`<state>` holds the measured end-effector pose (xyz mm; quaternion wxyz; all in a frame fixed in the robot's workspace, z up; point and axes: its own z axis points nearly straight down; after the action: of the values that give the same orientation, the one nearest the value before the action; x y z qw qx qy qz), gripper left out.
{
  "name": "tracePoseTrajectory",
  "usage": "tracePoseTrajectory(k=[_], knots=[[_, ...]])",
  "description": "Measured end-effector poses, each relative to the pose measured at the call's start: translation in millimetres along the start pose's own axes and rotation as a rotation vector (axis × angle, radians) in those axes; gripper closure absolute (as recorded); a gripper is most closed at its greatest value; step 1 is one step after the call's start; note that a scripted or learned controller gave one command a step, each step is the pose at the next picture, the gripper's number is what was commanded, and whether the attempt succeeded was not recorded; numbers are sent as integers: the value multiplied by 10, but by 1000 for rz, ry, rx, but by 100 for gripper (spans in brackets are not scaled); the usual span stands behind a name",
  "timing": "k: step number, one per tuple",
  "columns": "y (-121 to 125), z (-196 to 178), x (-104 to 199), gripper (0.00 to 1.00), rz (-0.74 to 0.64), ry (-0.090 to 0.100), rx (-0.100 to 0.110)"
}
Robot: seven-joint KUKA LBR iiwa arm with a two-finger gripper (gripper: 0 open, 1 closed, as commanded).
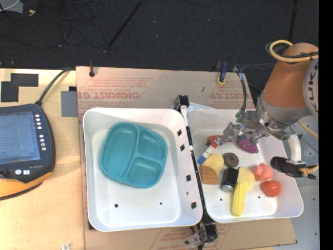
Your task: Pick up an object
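Bench (57, 191): light wood top, seen from above at a slant. A brown cardboard sheet (135, 87) with red print lies flat on it. On the cardboard, two shallow white bins side by side, touching along a black joint: left bin (99, 202), right bin (291, 207). On the bare wood at far left, a pendant (23, 139) with a lit screen, grey body, orange underside. Near it, dark rectangular patches (21, 85) on the wood.
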<state>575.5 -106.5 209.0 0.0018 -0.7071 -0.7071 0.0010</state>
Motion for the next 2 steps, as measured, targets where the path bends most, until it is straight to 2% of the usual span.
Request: tracePoseTrajectory(k=[1, 2], knots=[[-18, 937, -209, 0, -1, -3, -11], [-502, 1213, 153, 0, 1, -2, -4]])
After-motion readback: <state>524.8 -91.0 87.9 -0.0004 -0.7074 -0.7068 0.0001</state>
